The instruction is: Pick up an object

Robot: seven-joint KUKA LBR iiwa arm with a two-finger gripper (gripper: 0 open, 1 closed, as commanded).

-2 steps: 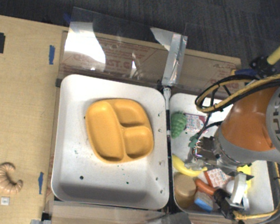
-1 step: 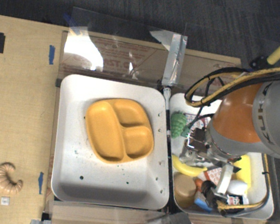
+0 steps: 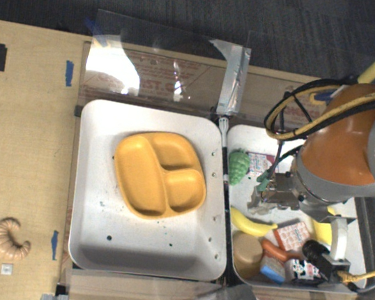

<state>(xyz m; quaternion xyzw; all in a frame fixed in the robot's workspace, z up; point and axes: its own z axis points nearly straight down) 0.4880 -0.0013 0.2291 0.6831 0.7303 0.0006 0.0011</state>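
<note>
From above, a yellow three-compartment plastic tray [image 3: 160,174] is lying in the left white bin [image 3: 84,221]. The right white bin [image 3: 263,138] is holding a yellow banana [image 3: 252,224], green ridged toy [image 3: 239,167], red-patterned packet [image 3: 292,234] and other clutter. The grey metal gripper [image 3: 270,193] is hovering just above the banana; I cannot tell its state.

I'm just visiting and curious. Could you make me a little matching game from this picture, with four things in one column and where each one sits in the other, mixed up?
Things:
1. yellow divided plate
2. banana
3. green toy
4. curled tan toy

Places:
A. on the cardboard bench top, outside both bins
B. in the right bin, near its top left corner
C. in the left bin
D. in the right bin, just below the gripper

Pairs: 1-C, 2-D, 3-B, 4-A
</note>
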